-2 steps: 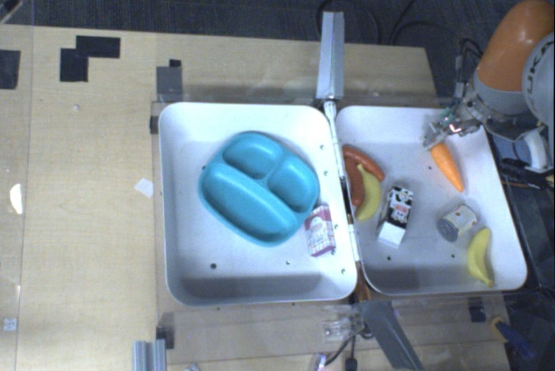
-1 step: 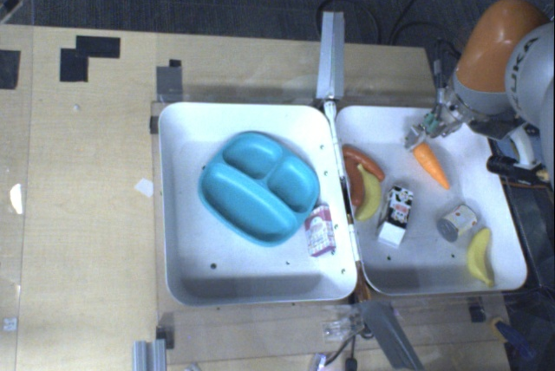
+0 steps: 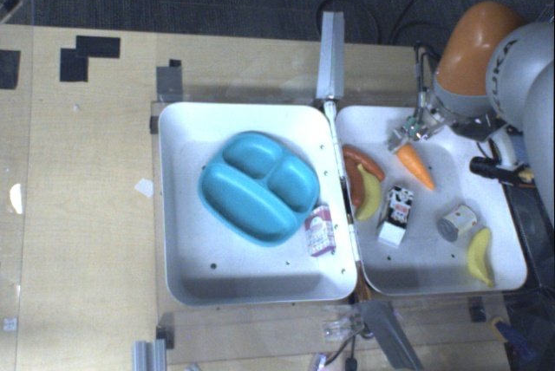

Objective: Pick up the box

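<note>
The gripper [image 3: 414, 131] is hanging low at the far end of the right bin [image 3: 512, 274], and the box [image 3: 396, 216], that little black-and-white carton, is lying flat near the middle of that same bin, nearer the camera than the gripper and well apart from it. Trouble is brewing here: the orange carrot [image 3: 417, 167] is lying right at the gripper's tip, so close I can't tell if they're touching, and a descent from this spot looks likely to land on the carrot rather than the box. The box itself is sitting in company too, with a yellow banana [image 3: 369, 195] and a reddish sausage [image 3: 355, 161] just beside it on the side toward the left bin [image 3: 251, 296], and a grey block [image 3: 456, 223] near it on the other side, so I'm judging that a sloppy approach could nudge or snag a neighbour instead. The box is also lying slightly askew, which may let it slip if the close is off-axis. As for the tool, it's looking small and blurred against the bin wall; I cannot tell whether it is spread or pressed together, and nothing is showing as held.
</note>
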Available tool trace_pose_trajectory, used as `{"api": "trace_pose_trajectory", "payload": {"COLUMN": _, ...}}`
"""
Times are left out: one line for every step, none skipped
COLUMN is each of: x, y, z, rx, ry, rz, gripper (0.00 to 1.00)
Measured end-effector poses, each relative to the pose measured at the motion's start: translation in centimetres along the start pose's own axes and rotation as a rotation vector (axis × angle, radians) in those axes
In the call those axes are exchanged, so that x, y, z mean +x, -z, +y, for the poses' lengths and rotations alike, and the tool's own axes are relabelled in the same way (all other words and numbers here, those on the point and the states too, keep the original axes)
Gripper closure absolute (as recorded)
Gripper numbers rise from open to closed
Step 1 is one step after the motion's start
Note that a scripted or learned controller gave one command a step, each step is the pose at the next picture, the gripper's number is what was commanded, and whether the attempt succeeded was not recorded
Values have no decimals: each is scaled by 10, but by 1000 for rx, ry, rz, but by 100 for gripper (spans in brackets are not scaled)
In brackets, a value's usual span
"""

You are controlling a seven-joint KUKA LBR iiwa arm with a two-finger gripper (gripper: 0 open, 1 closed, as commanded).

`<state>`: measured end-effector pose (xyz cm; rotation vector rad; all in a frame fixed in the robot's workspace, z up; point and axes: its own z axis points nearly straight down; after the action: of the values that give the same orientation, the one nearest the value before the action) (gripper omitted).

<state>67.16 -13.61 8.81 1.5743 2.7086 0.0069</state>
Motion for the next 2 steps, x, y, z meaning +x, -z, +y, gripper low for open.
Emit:
{"api": "trace_pose_trajectory", "payload": {"x": 57, "y": 143, "z": 33, "rx": -1, "ry": -140, "rz": 0, "gripper": 100}}
{"api": "trace_pose_trajectory", "payload": {"x": 26, "y": 0, "z": 9, "rx": -1, "ry": -61, "rz": -1, "gripper": 100}}
